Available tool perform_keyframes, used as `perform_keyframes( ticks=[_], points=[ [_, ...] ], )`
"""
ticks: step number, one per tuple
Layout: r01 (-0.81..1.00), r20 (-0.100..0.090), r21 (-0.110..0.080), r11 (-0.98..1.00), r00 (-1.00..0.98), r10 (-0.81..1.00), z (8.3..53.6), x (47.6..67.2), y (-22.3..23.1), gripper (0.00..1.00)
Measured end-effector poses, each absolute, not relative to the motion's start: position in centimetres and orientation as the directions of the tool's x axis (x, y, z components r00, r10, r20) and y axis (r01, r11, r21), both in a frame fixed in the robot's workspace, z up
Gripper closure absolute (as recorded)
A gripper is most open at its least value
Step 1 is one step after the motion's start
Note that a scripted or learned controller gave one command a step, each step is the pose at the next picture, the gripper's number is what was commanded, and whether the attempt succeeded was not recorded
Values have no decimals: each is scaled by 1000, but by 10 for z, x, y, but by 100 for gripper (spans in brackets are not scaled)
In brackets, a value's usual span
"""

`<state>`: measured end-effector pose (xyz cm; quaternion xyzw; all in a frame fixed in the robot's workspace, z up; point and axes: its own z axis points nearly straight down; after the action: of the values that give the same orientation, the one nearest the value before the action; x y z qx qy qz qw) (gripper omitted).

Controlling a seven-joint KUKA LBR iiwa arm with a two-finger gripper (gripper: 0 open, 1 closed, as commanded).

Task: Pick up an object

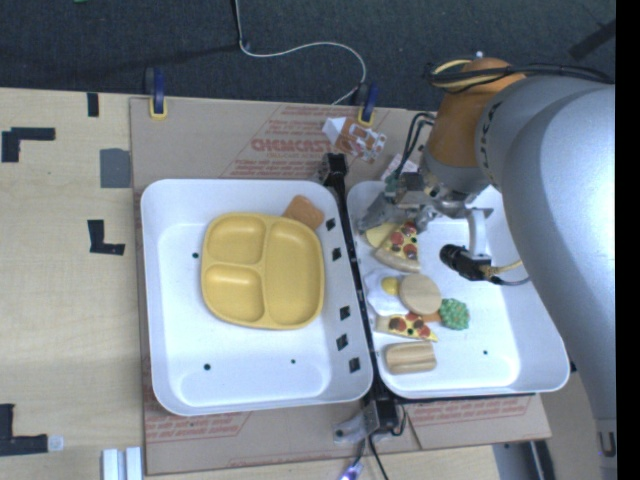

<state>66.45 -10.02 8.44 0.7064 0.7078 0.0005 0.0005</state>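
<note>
The right bin (520,363) holds several toy foods. A pizza slice (402,245) lies near the back, with a yellow piece (377,235) at its left. In front of them sit a white fried egg (386,288), a round tan cookie (420,293), a green broccoli (454,314), a second pizza slice (408,326) and a bread roll (410,359). My gripper (393,208) is low over the back left corner of this bin, just above the first pizza slice and the yellow piece. The arm's wrist with its orange band (458,128) stands over it.
The left bin (180,368) holds a yellow divided plate (264,270) and a brown piece (303,211) at the plate's back right. The bins' shared wall (350,288) runs just left of the gripper. The grey arm body (570,218) covers the right bin's far side.
</note>
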Motion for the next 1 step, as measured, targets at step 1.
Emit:
perform_keyframes(
  ticks=[1],
  points=[
    [1000,-1,-2,-2,2,1000,85,603,-125,0]
  ],
)
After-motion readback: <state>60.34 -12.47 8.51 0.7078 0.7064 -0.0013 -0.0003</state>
